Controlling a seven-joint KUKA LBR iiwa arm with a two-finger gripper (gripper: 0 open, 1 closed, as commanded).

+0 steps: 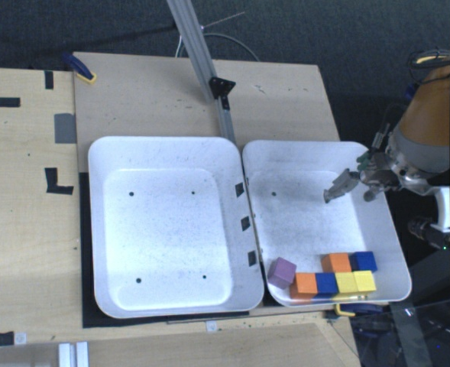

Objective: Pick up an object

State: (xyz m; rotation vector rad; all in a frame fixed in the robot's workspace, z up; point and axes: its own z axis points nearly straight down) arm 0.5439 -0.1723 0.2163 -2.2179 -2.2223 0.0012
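- camera view: the claw (347, 186) hangs over the right bin (377, 219) near its right wall — whether it is apart or together, i cannot tell.
- the blocks (339, 275) lie well below the claw, along the bin's near edge — purple block (283, 271) leftmost.
- left bin (163, 224) lies left of the claw.

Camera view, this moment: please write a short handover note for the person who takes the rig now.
Gripper: above the right bin, upper right part, nothing between its fingers.
Blocks: all in the right bin, along its near edge: purple block, two orange blocks, two blue blocks, two yellow blocks.
Left bin: beside the right one.
Done: nothing picked up yet.
Left: go down to a block, grasp it, lift it.
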